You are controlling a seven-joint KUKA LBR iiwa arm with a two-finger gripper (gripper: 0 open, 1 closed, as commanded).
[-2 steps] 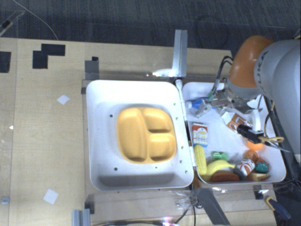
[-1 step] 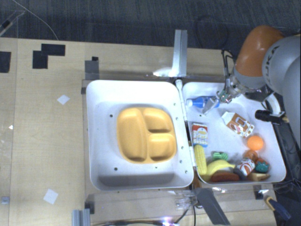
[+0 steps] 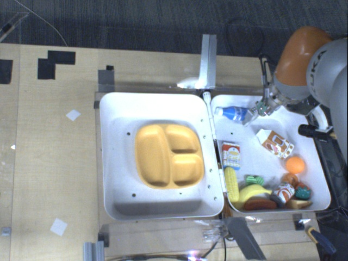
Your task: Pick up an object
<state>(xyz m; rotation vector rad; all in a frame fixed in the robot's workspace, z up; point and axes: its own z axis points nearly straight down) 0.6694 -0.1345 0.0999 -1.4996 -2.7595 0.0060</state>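
Blue-and-clear plastic bottle lies on its side at the right bin's far-left corner, claw touching its end, grip state unclear; likely light, slick, rolling, best pinched across its middle.

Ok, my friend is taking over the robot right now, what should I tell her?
Gripper: at the back of the right bin, right beside the blue-and-white bottle. Can't tell if its fingers are open or shut.
Things: corn, banana, orange ball and small boxes in the right bin; yellow tray in the left bin.
Done: nothing lifted yet.
Left: grab one thing and raise it.
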